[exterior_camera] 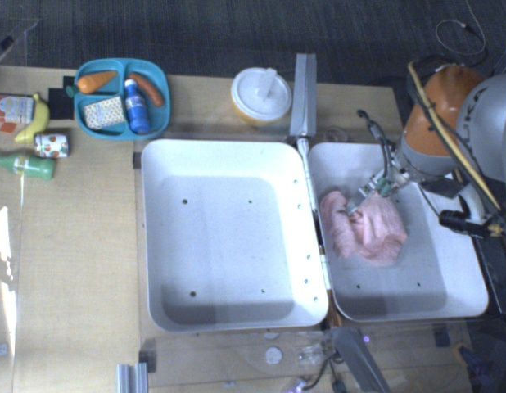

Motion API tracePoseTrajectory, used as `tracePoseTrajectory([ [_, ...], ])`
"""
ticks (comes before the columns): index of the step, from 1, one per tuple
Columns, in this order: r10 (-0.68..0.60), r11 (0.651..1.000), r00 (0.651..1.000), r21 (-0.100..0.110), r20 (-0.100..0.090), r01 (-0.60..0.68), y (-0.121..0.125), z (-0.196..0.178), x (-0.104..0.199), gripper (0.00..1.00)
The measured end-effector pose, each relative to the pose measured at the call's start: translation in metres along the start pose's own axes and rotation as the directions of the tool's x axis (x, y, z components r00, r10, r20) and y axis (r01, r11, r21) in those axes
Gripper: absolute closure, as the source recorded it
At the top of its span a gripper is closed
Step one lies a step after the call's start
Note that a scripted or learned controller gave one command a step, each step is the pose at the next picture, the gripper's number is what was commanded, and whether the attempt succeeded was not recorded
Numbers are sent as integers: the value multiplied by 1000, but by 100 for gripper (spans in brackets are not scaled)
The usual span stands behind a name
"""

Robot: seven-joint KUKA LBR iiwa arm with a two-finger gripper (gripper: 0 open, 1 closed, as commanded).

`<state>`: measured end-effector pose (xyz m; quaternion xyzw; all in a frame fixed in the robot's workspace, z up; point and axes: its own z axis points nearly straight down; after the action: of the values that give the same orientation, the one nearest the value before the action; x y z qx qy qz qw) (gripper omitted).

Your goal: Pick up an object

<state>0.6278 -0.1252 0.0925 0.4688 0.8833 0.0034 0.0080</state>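
A crumpled pink cloth [363, 228] lies in the right white bin [417, 293], against its left wall. My gripper [369, 196] reaches in from the upper right and sits at the cloth's top edge, touching or just over the fabric. The grey arm with its orange band [437, 113] hangs over the bin's far right corner. Whether any fabric is pinched cannot be made out.
The left white bin [228, 301] lies beside the right one. On the bench behind stand a white-lidded cup [261, 94] and a blue divided tray [122, 98] with toy food. Small toy items [28, 137] lie at the far left.
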Motion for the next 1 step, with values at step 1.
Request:
tracePoseTrajectory([
  [1, 50, 999, 999, -2, 2, -50, -3, -1, 35, 0],
])
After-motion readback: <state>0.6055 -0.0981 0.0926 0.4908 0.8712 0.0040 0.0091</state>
